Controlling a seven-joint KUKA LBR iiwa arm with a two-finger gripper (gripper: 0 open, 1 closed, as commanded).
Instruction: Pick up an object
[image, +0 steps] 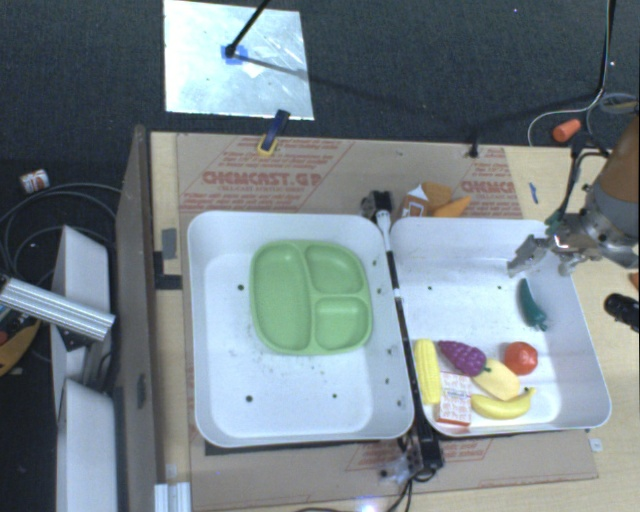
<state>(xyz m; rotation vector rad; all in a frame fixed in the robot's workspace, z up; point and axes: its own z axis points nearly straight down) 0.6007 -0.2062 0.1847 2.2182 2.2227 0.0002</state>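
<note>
The arm (612, 190) is cut off by the right edge, above the right bin (470, 260); only its wrist end shows. Whether the gripper (545, 252) over that bin's far right corner has its fingers apart is too small to tell. In the bin's near part, a red-and-white card (455, 400) lies partly hidden under the corn (427, 370) and the banana (503, 405); its print cannot be read.
</note>
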